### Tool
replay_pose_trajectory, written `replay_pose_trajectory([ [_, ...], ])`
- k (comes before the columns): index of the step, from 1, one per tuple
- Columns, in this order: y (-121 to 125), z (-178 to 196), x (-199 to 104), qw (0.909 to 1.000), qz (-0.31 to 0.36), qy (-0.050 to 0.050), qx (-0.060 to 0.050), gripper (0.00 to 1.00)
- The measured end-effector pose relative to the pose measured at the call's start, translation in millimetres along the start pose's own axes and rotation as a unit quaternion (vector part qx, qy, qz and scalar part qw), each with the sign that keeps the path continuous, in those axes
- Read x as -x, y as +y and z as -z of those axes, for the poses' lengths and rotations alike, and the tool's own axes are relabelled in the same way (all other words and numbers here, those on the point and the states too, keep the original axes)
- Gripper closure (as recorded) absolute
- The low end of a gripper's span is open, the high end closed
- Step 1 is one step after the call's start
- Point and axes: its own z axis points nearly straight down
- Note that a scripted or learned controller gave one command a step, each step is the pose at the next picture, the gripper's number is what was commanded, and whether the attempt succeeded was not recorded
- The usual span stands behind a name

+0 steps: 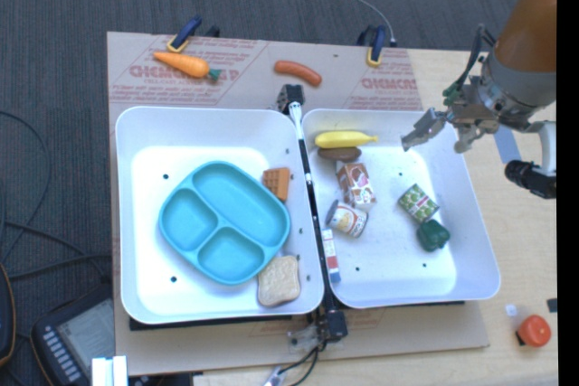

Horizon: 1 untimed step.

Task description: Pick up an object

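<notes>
Claw (pixel 443 131) spread and empty above the right bin's (pixel 470 277) far corner. Nearest target, the green can (pixel 418 202), sits mid-bin touching a green pepper (pixel 433 235); a descent could nudge both aside.

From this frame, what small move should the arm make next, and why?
Probably shift left and lower toward the green can. The gripper hovers open above the right bin's upper right corner, holding nothing, and that can lies nearest with space around it.
</notes>
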Motion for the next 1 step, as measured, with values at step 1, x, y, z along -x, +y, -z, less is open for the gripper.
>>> replay_pose_trajectory([
  [1,36.2,-126.9,-52.0,1.0000,0.000,0.001,-0.002,0.00],
])
